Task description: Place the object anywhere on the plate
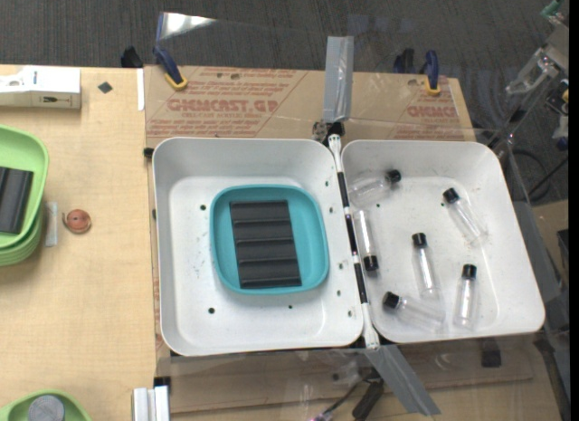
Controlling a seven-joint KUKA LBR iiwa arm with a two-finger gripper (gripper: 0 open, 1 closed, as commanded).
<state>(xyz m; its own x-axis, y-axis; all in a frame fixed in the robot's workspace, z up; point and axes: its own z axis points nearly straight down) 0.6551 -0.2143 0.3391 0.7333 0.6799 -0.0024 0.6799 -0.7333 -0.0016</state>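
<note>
Vials [422,263] lie loose in the right bin [496,173]; the teal plate [223,240] sits in the left bin [181,184], and no vial is on it.
Recommendation: take the middle vial, which lies clear of walls and neighbours, rather than the wall-side vial [362,234] lying along the divider. Grasp across the body at mid-length, since a smooth round tube will likely roll or slip. Release low over the black ribbed insert [264,243], where the grooves should stop it rolling.

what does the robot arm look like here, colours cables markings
Little of it shows. At the camera view's upper right edge sits a pale grey, angular metal part, likely the arm's gripper, with thin dark cables trailing below it. No markings can be made out.
</note>
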